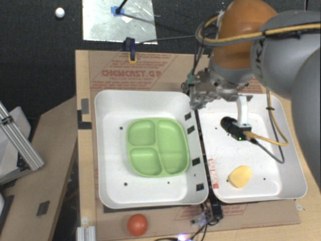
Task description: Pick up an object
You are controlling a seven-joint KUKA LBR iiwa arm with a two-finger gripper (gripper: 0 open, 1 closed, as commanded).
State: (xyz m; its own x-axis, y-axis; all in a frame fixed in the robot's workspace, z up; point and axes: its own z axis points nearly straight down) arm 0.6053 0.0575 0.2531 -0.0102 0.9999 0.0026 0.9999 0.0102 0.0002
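A small yellow rounded object [239, 176] lies in the right bin [286, 179], toward its near side. A green divided plate [156, 146] sits in the middle of the left bin [111, 134]. My gripper [198, 99] hangs over the far end of the ridge between the two bins, well away from the yellow object and beyond the plate's far right corner. Nothing shows in its grasp.
A red ball [137, 224] rests on the cardboard in front of the left bin, outside both bins. The arm's grey body and orange band [241, 29] cover the far right corner of the right bin. A metal frame [20, 142] stands at the left.
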